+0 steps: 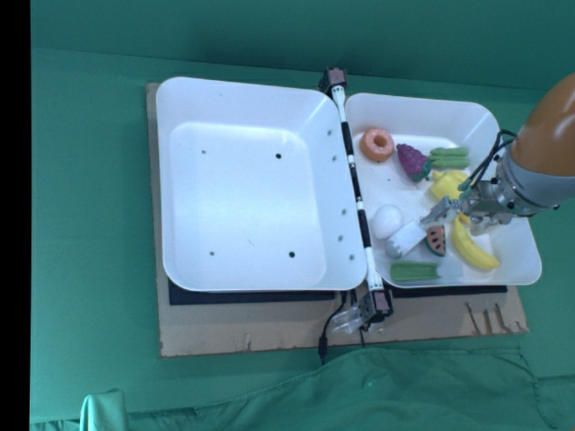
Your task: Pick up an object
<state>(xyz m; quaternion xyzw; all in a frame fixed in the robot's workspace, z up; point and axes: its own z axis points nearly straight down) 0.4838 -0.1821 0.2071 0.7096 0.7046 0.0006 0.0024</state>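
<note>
The right bin (422, 115) holds several toy foods. An orange donut (375, 145) lies at its back left, with purple grapes (412, 162) and green beans (448, 157) beside it. A yellow piece (446, 185) sits just behind my gripper (446, 209), which hangs low over the bin's middle right. Under and in front of the gripper are a watermelon slice (436, 241) and a banana (473, 246). A white egg (387, 220) and a white cylinder (406, 238) lie to its left. I see nothing held.
The large left bin (180, 106) shows only small dark specks on its floor. A green bean pod (414, 271) lies at the right bin's front wall. A black-and-white bar (352, 169) divides the bins. Cardboard (252, 335) and green cloth surround them.
</note>
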